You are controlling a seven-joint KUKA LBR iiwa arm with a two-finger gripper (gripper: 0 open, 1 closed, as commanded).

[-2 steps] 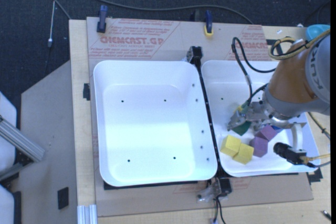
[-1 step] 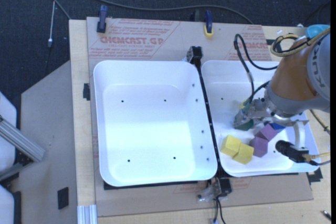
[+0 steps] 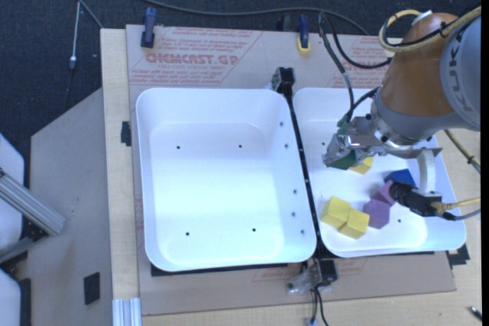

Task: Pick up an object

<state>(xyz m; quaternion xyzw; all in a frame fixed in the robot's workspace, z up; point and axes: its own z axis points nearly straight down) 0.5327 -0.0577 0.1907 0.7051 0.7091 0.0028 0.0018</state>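
My gripper (image 3: 341,154) hangs low over the upper middle of the right bin (image 3: 405,240), under the grey and orange arm. Right at its tip I see a dark green object (image 3: 349,162) and a small yellow piece (image 3: 364,163) beside it; whether either is gripped is hidden by the wrist. Toward the bin's front lie two yellow blocks (image 3: 336,211) (image 3: 356,224) touching each other. A purple block (image 3: 377,212) sits to their right, with a blue block (image 3: 399,181) behind it, partly covered by the arm's black fitting.
The left bin (image 3: 214,179) stands beside the right one, their rims meeting along a black divider (image 3: 299,164). Cables (image 3: 340,61) run from the back of the bench to the arm. Clamps (image 3: 149,17) hold the cardboard at the back edge.
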